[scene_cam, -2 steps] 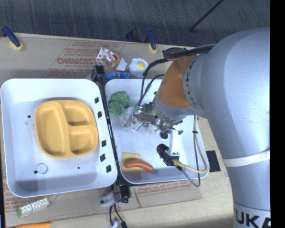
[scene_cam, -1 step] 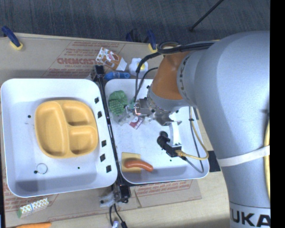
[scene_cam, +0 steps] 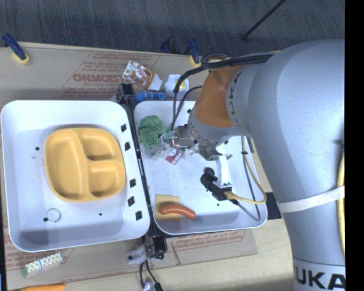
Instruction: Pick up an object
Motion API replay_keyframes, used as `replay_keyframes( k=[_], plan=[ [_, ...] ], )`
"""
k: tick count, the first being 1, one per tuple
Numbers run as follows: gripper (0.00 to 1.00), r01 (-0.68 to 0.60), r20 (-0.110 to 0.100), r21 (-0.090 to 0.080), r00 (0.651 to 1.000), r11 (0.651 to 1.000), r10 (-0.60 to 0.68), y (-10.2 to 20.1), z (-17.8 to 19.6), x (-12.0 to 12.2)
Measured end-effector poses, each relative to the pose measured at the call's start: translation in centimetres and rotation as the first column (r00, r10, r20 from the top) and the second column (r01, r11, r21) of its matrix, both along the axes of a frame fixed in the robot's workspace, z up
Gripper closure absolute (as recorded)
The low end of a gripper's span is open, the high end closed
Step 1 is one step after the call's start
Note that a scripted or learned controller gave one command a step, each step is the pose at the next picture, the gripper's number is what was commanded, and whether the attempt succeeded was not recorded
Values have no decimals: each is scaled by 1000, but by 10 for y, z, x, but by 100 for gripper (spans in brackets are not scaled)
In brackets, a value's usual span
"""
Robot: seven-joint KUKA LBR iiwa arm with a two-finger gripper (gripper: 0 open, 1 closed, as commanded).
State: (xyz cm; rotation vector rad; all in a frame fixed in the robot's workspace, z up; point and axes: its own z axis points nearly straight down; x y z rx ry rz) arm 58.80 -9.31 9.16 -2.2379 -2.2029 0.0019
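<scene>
The grey arm with the orange band [scene_cam: 215, 102] is reaching in from the right and is low over the right-hand shallow white bin [scene_cam: 249, 217]. Its gripper [scene_cam: 177, 139] sits near the bin's upper left part. Whether the fingers are wide or narrow, I cannot tell; the metal there is too small and cluttered to read.

What's on offer? A bumpy green broccoli-like toy [scene_cam: 150, 130] lies just beside the gripper, on its left, close to the wall between the bins. A small red-and-white scrap [scene_cam: 173, 157] lies just below the gripper. Further down, near the bin's front edge, an orange-red sausage-shaped toy [scene_cam: 176, 211] rests against a flat yellow square piece [scene_cam: 165, 199]. The left bin [scene_cam: 18, 162] carries a yellow plastic compartment tray [scene_cam: 85, 162], well away from the action.

The green toy looks like the likeliest target, I'd judge. To do this well, the gripper should centre on the toy's bulk, not its edge, and keep clear of the dividing wall, where a finger could catch. Squeeze softly on that lumpy surface, then lift straight up, watching that the red-and-white scrap doesn't get dragged along. The black cable [scene_cam: 209, 183] hanging off the wrist needs slack too.
</scene>
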Motion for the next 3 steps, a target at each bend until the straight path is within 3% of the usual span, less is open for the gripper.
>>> replay_keyframes(
  k=[3],
  plan=[
    [0, 0, 0, 0, 1000, 1000, 0, 0, 0, 0]
  ],
)
